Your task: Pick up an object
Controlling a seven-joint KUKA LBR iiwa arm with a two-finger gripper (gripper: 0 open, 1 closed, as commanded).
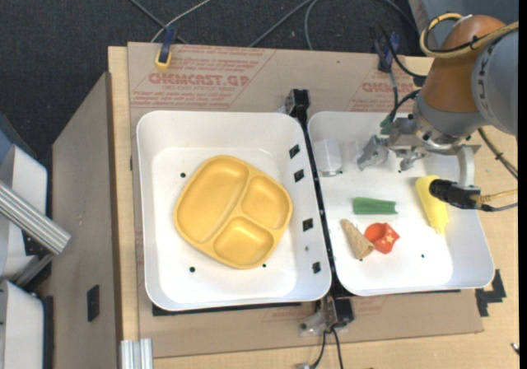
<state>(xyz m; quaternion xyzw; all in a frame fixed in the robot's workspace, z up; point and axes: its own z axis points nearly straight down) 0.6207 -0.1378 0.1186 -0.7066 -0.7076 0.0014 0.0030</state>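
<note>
In the right bin [461,264] lie a green strip [375,206], a red lumpy piece [381,236], a tan wedge [356,239] and a yellow banana-shaped toy [432,203]. My gripper [389,158] hangs over the back of this bin, behind the green strip and left of the banana. Its two fingers stand apart, open, with nothing between them. A black connector with a cable covers the banana's upper end.
The left bin [156,194] holds a yellow divided plate [233,211]. A small pale block [328,155] sits at the right bin's back left corner. The grey arm with its orange band [453,71] reaches in from the upper right. Cables trail behind the bins.
</note>
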